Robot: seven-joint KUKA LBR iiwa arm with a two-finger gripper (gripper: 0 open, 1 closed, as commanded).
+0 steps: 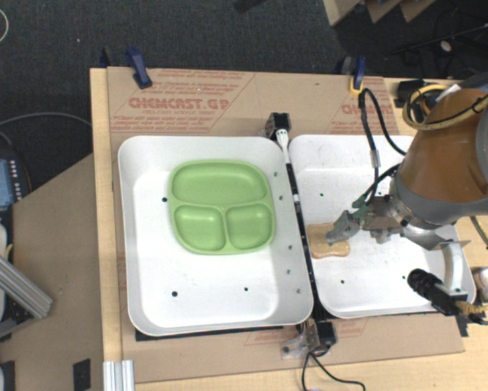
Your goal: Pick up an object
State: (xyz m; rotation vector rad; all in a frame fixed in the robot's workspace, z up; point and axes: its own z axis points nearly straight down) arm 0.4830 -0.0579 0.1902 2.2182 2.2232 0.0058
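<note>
Over the right bin (390, 300), w/ our gripper (341, 233) touching the tan flat piece (329, 249) by the left wall; can't tell its state. Green tray (222, 206) sits in left bin (146, 243). Risk we see: piece lies so flat we slide off.

This was a robotics lab: two white bins (146, 292) sat on a clamped cardboard-topped bench (186, 96), cables (32, 120) trailing over dark carpet (56, 23) toward nine o'clock.
</note>
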